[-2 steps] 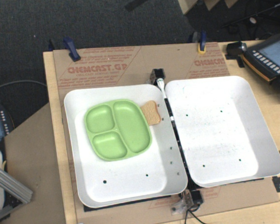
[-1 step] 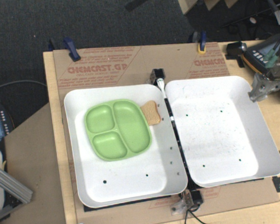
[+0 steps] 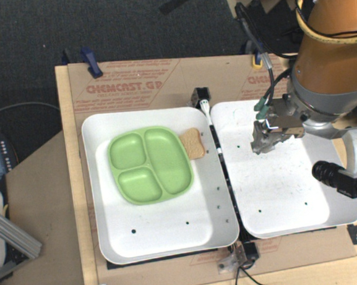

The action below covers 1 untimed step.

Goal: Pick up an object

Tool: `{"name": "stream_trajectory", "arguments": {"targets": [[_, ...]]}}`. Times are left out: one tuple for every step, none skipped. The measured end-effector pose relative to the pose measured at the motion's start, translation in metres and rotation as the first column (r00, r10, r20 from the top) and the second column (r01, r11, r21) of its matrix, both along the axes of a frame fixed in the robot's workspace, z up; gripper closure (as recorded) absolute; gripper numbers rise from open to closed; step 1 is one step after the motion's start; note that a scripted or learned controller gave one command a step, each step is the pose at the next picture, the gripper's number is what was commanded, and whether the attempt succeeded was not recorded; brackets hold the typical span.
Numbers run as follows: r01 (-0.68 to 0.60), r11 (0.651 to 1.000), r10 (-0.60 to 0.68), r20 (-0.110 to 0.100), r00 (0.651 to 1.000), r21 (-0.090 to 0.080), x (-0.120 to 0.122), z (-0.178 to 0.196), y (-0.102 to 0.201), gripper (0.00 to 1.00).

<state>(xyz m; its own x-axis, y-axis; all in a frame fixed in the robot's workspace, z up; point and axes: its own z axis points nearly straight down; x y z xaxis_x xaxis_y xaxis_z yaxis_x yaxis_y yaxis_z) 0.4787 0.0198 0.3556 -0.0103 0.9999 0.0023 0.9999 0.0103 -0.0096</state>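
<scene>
We see the gripper (image 3: pixel 264 142) over the right bin (image 3: pixel 283 204); whether it grips, we cannot tell. The green plate (image 3: pixel 149 165) and tan cracker (image 3: pixel 193 143) touching its edge lie in the left bin (image 3: pixel 156 237).

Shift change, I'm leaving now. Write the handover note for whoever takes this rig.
Gripper: over the right bin, near its upper left part; nothing seen between its fingers.
Things: green divided plate lies in the left bin; a tan cracker-like piece rests against the plate's right edge.
Done: nothing picked yet.
Left: move the arm to the left bin, grasp one object, lift it.
</scene>
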Motion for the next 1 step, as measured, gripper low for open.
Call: {"name": "stream_trajectory", "arguments": {"targets": [[0.002, 1.0, -0.002, 0.014, 1.0, 0.0, 0.0008, 0.0339, 0.0731, 1.0]]}}
